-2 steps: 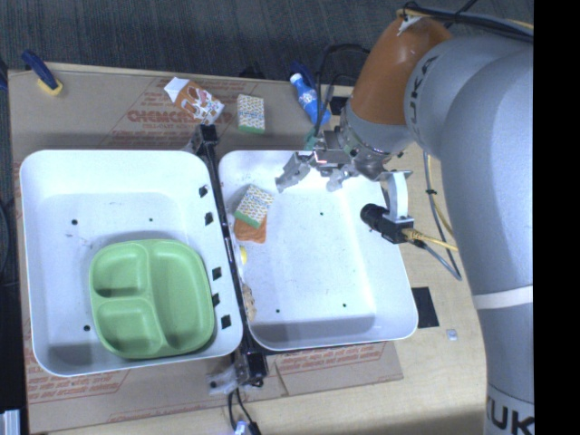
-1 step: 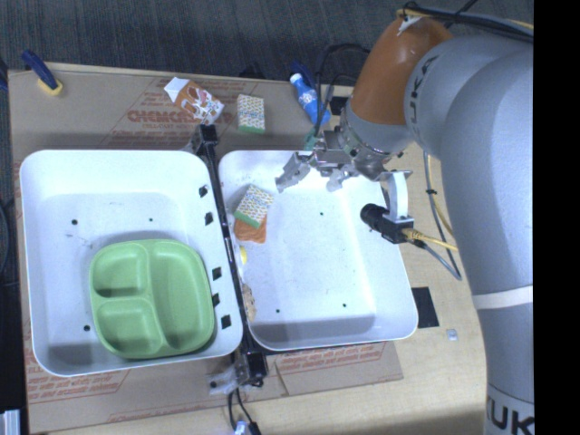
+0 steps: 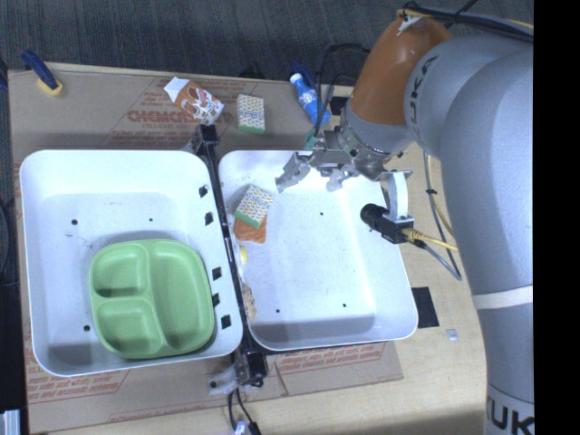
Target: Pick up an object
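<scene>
Scene: a desk [image 3: 435, 370] is carrying two shallow white bins side by side, the left bin [image 3: 36, 243] and the right bin [image 3: 390, 306], seen from above at a slant.

Arm: a grey arm with an orange band is reaching in from the right, over the far edge of the right bin.

Gripper: the gripper [image 3: 313, 176] is hanging above the far part of the right bin with its fingers spread apart and nothing between them.

Task's thing: a small patterned packet [image 3: 255, 205] is lying at the left side of the right bin, close to the wall shared with the left bin, partly over an orange piece [image 3: 252, 230].

Gap: the gripper is sitting near the packet but apart from it, to its right and farther back.

How it will likely handle: the packet is looking light and thin, probably soft or crinkly, so it may slide or buckle under a pinch.

Where to take hold: closing across its shorter sides near the middle is seeming safest, keeping off the bin wall.

Other things: a green divided tray [image 3: 149, 297] is resting in the left bin; a similar packet [image 3: 251, 113], a wrapped snack [image 3: 192, 101] and a blue tube [image 3: 306, 96] are lying on the desk beyond the bins.
</scene>
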Tool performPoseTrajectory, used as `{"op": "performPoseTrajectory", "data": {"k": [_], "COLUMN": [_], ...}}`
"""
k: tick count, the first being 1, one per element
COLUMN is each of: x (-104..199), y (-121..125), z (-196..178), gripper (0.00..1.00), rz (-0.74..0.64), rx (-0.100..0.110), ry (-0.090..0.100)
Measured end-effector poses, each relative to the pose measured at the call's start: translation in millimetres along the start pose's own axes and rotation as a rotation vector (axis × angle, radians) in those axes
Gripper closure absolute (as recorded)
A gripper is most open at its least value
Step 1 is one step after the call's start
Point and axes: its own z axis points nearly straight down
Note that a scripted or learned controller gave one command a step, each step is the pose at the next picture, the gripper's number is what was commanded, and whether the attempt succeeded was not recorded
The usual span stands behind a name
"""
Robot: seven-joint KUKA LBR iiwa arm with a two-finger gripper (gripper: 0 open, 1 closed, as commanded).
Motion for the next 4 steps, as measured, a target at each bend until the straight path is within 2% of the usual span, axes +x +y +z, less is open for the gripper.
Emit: {"op": "performPoseTrajectory", "data": {"k": [2,3,4], "x": [0.0,29.4,25.7], "y": [0.0,-5.0,31.0], "z": [0.0,43.5,13.8], "gripper": [0.00,0.00,0.00], "rz": [0.000,-0.002,-0.001], "rx": [0.000,0.002,-0.003], "ry": [0.000,-0.001,0.000]}}
